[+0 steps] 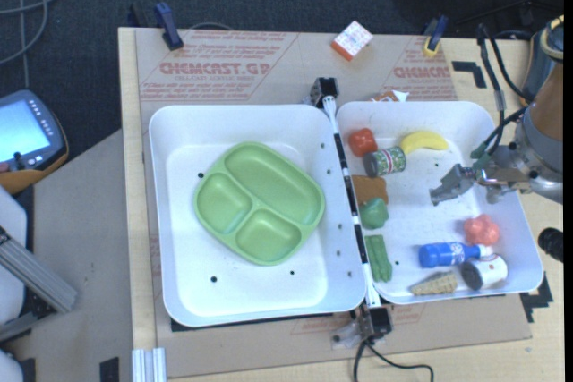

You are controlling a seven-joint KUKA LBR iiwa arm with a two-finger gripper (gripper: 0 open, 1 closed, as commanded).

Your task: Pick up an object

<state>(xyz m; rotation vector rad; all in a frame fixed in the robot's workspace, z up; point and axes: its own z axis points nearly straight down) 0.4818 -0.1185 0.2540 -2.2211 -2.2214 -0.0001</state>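
Two white bins side by side on the bench: left bin point(170, 219) holding a green divided plate point(260, 202) near its centre, right bin point(515, 228) scattered with small items. Gripper point(445, 189) reaching in from three o'clock, hanging over bare floor near the right bin's middle; whether open or closed, cannot tell, and nothing seen between it. At its eleven o'clock, a yellow banana point(424, 141); farther toward ten, a green-labelled can point(386, 161) just beside a red tomato point(362, 141). At nine, a brown block point(369, 188) touching a green pepper point(373, 212). At five, a pink ball point(483, 230), and below it a blue bottle point(448, 254) lying flat.
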